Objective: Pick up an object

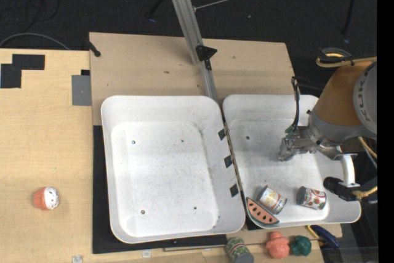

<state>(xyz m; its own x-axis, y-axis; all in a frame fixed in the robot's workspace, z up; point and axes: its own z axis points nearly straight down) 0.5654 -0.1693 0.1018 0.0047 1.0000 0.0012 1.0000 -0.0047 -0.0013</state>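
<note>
Right-hand shallow white plastic bin point(258, 117) noted beneath the gripper point(289, 149), poised low over its floor; finger spread cannot be told. Nearest candidates are seen below the gripper toward the bin's front edge: small silver tin can point(270, 199), tipped, long axis slanting; red-labelled can point(311, 198), on its side; red watermelon-slice toy point(261, 211) leftmost.

Two matt white plastic bins point(161, 170), speckled. Shiny metal cans point(271, 199) sit near the right bin's front rim. Pale wood-grain board point(37, 132) left of the bins; ribbed bare aluminium rail point(184, 6) behind them.
</note>
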